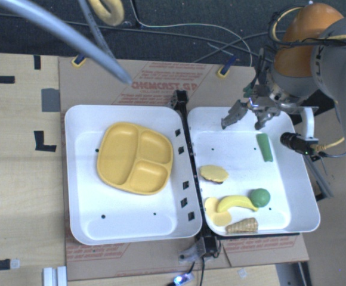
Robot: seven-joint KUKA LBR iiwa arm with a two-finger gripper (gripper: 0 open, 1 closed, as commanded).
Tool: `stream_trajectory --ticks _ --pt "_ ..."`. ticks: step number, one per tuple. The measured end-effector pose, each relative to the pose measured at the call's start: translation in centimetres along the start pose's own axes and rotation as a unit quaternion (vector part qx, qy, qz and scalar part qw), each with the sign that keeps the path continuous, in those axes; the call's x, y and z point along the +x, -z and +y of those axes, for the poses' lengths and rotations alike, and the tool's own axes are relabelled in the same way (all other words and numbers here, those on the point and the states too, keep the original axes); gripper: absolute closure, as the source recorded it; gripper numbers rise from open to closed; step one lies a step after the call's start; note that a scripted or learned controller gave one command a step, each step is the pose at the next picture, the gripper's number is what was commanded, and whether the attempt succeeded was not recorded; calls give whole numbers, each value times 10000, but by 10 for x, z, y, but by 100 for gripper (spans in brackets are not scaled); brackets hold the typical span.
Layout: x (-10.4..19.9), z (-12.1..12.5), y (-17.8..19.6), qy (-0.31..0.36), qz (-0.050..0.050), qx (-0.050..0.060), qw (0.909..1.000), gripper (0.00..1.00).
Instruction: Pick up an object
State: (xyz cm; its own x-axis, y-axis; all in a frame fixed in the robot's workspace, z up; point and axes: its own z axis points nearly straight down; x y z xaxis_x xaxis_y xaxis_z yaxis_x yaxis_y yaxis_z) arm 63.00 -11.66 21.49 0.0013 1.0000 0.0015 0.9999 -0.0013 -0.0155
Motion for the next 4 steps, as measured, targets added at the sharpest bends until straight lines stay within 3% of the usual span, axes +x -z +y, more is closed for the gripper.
stream_trajectory --ticks 1,4 --pt "0 3 8 17 -8 -69 10000 0" --pt "-3 4 -133 16 -22 -72 10000 0"
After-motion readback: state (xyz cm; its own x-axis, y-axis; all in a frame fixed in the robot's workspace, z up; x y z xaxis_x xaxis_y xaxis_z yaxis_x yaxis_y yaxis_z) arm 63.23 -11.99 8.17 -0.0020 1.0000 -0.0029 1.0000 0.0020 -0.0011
